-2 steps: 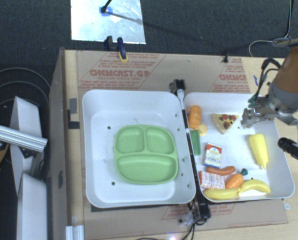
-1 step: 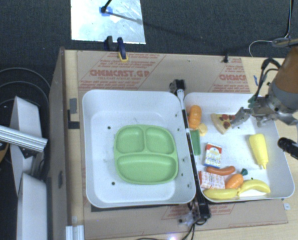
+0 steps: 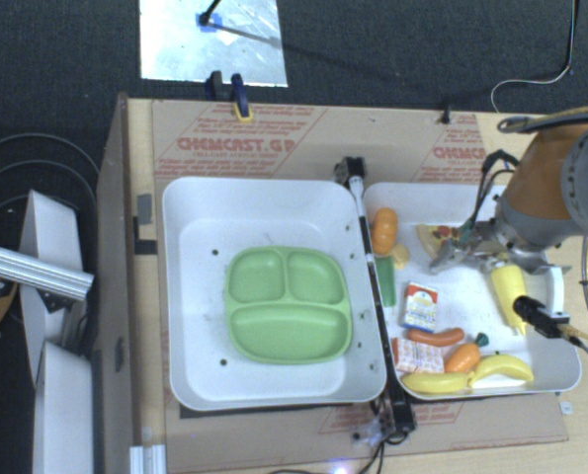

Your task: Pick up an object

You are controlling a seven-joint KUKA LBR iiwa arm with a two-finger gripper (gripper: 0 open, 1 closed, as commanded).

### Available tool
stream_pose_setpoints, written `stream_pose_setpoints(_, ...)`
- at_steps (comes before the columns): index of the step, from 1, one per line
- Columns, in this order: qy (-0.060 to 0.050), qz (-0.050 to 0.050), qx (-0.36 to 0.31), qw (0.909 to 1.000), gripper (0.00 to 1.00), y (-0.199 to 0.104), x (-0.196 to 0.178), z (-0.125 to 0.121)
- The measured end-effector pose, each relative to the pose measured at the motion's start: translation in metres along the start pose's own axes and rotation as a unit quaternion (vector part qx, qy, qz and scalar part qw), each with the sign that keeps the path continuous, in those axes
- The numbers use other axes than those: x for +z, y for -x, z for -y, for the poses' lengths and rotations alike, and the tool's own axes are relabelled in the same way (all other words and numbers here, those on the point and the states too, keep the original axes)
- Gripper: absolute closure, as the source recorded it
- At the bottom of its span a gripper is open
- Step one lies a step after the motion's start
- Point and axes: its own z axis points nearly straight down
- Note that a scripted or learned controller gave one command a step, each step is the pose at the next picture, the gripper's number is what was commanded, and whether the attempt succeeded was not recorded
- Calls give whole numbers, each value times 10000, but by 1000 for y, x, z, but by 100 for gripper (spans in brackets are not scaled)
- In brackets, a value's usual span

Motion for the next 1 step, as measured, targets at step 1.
stream_pose_setpoints(1,100,-6,-66,9999,0,-85,-103,-69)
